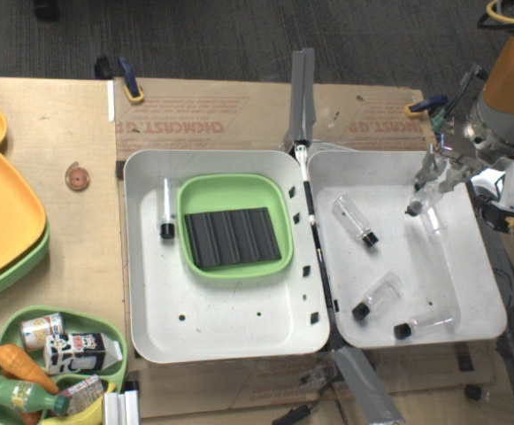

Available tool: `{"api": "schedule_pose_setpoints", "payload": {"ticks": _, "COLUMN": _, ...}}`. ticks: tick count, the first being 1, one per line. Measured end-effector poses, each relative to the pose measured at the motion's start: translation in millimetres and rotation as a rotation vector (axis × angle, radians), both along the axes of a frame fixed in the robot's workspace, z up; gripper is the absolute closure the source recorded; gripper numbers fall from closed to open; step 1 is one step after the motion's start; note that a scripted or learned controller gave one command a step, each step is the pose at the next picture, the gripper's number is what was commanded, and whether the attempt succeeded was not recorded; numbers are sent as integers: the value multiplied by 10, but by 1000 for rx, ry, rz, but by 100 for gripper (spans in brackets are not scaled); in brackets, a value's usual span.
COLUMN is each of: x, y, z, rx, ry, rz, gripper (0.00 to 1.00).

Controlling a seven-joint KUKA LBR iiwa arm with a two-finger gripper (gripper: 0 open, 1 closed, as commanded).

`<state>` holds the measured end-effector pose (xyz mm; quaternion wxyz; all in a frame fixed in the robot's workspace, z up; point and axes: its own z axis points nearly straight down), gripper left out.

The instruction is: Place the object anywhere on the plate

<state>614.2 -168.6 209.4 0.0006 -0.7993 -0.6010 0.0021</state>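
Observation:
A green plate (235,191) sits in the left bin (150,326) with a black ridged mat (236,237) lying on it. My gripper (433,182) hangs over the far right part of the right bin (469,273). A clear vial with a black cap (418,204) slants down and to the left from between its fingers, and the gripper is shut on it. The vial's cap end points at the bin floor.
Three more clear black-capped vials lie in the right bin (356,221) (376,294) (425,326). Another vial (165,209) lies left of the plate. Orange plates (0,211) and a bowl of toy food (49,361) stand on the bench at left.

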Motion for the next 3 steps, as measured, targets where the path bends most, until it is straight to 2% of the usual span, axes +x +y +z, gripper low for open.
{"api": "schedule_pose_setpoints", "payload": {"ticks": 1, "x": 0, "y": -1, "z": 1, "rx": 0, "ry": 0, "rz": 0, "gripper": 0}}
{"api": "schedule_pose_setpoints", "payload": {"ticks": 2, "x": 64, "y": 356, "z": -17, "rx": 1, "ry": -1, "rz": -169, "gripper": 0}}
{"api": "schedule_pose_setpoints", "payload": {"ticks": 3, "x": 122, "y": 912, "z": -104, "rx": -1, "ry": 1, "rz": -286, "gripper": 0}}
